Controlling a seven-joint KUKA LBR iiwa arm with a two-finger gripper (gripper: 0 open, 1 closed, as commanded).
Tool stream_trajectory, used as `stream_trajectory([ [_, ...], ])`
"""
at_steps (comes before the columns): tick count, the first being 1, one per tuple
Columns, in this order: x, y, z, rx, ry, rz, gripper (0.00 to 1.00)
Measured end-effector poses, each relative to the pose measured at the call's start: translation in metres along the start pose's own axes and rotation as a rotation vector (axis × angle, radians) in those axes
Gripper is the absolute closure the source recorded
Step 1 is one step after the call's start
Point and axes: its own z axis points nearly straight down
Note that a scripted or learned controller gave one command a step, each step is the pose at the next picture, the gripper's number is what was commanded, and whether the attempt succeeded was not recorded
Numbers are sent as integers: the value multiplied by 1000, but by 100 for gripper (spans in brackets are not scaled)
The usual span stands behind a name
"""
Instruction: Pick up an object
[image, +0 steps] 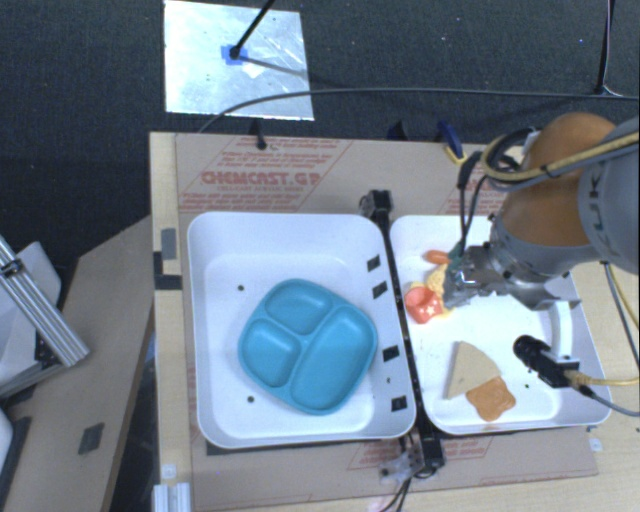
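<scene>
A blue divided plate lies in the left bin. In the right bin a small cluster of toy food, red, orange and yellow, sits near the left wall. A tan wedge and an orange-brown piece lie toward the front. My gripper is low over the right bin, right beside the red and yellow cluster. Whether anything is between its parts is hidden by the wrist.
A black divider with clips runs between the two bins. The bench of printed cardboard extends behind the bins. A silver sheet lies on the dark floor beyond. An aluminium frame stands at the left.
</scene>
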Motion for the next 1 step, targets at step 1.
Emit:
stream_trajectory([
  [1,50,25,-13,-2,1,0,100],
])
